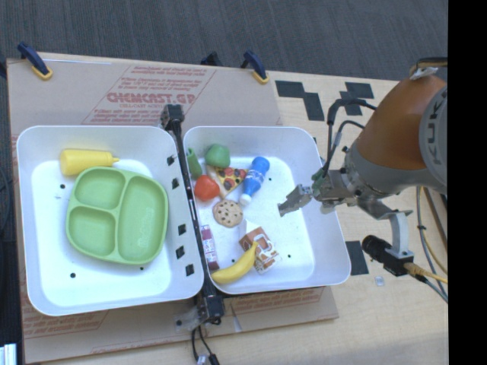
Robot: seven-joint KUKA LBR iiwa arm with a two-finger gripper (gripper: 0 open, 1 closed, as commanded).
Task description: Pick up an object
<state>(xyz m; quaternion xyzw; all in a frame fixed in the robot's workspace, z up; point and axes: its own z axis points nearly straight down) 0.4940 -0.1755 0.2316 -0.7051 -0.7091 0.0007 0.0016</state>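
**One fixed camera, high above the bench, looking down at a slant**

The single camera hangs above the bench (380, 310) and looks down at an angle, so the far edge of the scene sits at the top of the frame and the near edge at the bottom. It stands back enough to take in both white bins whole: the left bin (30, 226) and the right bin (323, 234) lie side by side across the middle. A cardboard sheet (114, 90) spreads under and beyond them toward the far side, with dark carpet (228, 14) past it. The arm (403, 139) enters from the right, cut by the frame.
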